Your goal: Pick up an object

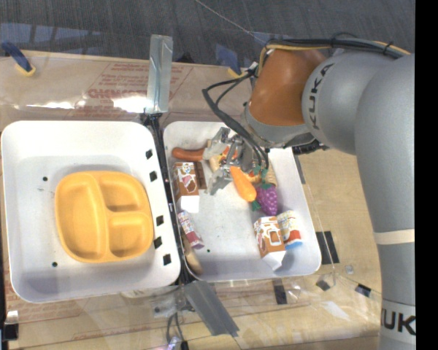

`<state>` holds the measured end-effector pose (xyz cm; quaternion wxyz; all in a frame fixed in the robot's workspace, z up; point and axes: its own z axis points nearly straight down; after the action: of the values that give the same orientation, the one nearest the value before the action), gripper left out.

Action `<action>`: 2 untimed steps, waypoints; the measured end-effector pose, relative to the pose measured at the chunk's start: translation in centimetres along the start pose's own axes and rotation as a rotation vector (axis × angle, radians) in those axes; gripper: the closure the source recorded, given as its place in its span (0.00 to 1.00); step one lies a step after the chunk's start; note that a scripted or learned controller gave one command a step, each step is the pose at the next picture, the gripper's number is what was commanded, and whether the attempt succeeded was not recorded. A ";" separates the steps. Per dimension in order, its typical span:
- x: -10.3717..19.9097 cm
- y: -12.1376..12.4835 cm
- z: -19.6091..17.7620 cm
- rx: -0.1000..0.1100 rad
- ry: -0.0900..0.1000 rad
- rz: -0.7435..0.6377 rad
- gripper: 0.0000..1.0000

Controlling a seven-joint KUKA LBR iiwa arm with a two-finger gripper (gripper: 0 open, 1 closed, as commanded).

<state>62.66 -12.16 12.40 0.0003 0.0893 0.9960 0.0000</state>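
Observation:
My gripper (220,162) hangs low in the upper part of the right bin (230,268), under the orange wrist band (281,86). An orange carrot (242,184) lies right beside it on the right. A brown sausage (186,152) lies just to its left, with a brown snack packet (187,179) below that. Purple grapes (268,198) sit below the carrot. A small drink carton (274,233) lies near the bin's lower right corner. I see nothing clearly held in the gripper.
The left bin (29,144) holds a yellow divided plate (102,214). Another small packet (190,232) and a brown item (196,259) lie along the right bin's left wall. The grey arm (372,137) covers the bench's right side.

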 end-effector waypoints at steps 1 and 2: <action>2.0 -4.3 3.3 0.001 0.002 0.014 0.00; 1.8 -4.0 2.0 0.000 -0.004 0.007 1.00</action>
<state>60.15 -15.81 10.40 0.0021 0.0927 0.9957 -0.0003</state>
